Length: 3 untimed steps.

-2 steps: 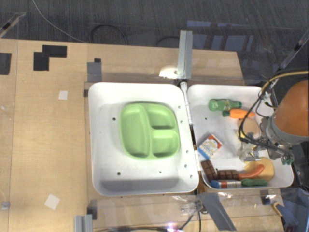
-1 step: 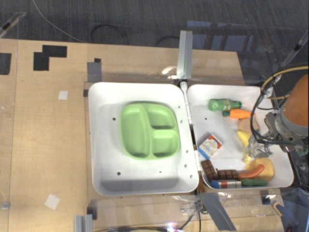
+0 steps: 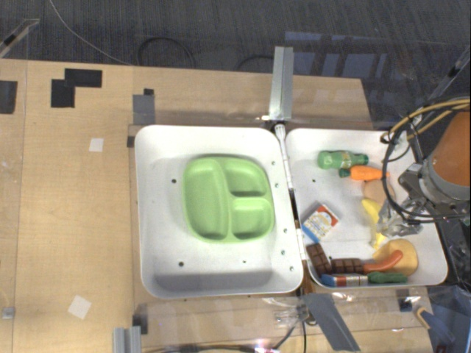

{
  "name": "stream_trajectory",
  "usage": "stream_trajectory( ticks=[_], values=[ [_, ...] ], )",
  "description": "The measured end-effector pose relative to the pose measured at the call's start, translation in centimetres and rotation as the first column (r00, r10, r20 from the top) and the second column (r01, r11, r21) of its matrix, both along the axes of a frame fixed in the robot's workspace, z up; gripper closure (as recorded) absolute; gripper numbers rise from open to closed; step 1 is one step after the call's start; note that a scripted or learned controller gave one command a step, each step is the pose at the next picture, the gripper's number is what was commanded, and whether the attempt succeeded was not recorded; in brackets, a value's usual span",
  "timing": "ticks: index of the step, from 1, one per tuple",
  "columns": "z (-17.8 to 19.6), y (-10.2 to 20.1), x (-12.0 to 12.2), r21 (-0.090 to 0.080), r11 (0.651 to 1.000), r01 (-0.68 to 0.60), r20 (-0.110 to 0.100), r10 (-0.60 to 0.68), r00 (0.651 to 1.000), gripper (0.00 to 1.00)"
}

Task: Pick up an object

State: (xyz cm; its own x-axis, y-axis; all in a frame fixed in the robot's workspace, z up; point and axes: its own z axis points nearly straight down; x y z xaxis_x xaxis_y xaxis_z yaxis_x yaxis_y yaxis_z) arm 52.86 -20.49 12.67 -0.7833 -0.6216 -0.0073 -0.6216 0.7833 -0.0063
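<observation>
Bins sit side by side on the wooden bench (image 3: 66,226): the left bin (image 3: 158,197) carries a green divided tray (image 3: 227,198), its long axis running roughly from the far side toward the near side, with one long compartment on the left and two smaller ones on the right. The right bin (image 3: 309,142) holds the loose objects. A green bottle (image 3: 341,159) lies on its side near the far wall, long axis left to right, and just beside it an orange carrot-shaped piece (image 3: 366,173) lies along nearly the same line, pointing right. A small blue, white and red packet (image 3: 319,222) lies tilted near the bin's left wall. Along the near wall a brown chocolate-like bar (image 3: 318,257) slants toward the near side, touching or close to a row of long thin items, among them a green one (image 3: 386,277), that lie left to right. A yellow round piece (image 3: 397,257) with a red sausage-like thing across it sits in the near right corner, and a yellow banana-shaped piece (image 3: 372,212) points from far to near beside the arm. The gripper (image 3: 394,223) hangs low over the right side of this bin, between the banana piece and the yellow round piece; whether it is open or closed on anything cannot be told from here. The grey arm (image 3: 445,179) with its cables enters from the right.
</observation>
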Motion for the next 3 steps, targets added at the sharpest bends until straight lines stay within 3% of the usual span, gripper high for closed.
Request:
stream_trajectory(
  ticks=[1,2,3],
  values=[
    [0.0,0.0,0.0,0.0,1.0,0.0,0.0,0.0,1.0,0.0],
    [-3.5,0.2,-0.9,-0.002,0.997,0.074,0.007,-0.074,0.997,0.0],
    [-3.5,0.7,-1.0,-0.001,0.975,0.223,0.008,-0.223,0.975,0.0]
  ],
)
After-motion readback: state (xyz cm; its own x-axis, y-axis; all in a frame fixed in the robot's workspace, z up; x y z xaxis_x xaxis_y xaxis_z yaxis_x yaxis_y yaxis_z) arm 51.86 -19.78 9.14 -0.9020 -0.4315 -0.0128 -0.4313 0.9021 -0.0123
